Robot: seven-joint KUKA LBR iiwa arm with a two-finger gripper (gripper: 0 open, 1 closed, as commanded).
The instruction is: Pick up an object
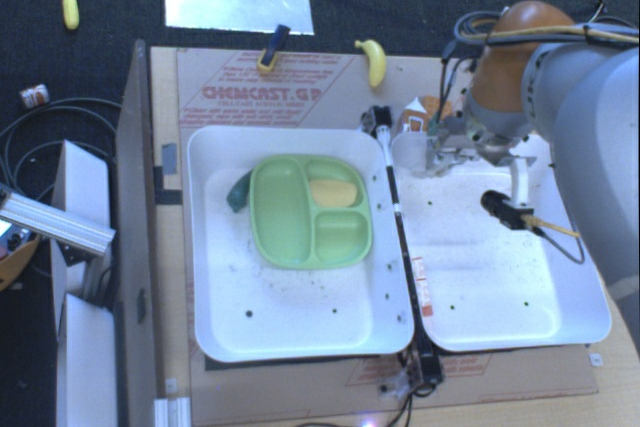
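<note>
My gripper [441, 153] hangs low over the far left corner of the right bin [500, 305], under the orange band of the arm [520, 55]. Just to its left stands a clear cup-like object [408, 151], close to the gripper; contact is unclear. A small orange and white object [416, 117] lies behind that, at the bin's far rim. In the left bin [290, 325] lies a green divided plate [300, 225] with a yellow item [334, 192] in its far right compartment. A dark teal object [239, 191] rests against the plate's left edge.
A yellow banana [375, 61] and a blue and yellow tool [272, 49] lie on the cardboard behind the bins. A black plug with a yellow cable [505, 209] hangs over the right bin. A dark rail [398, 215] divides the two bins.
</note>
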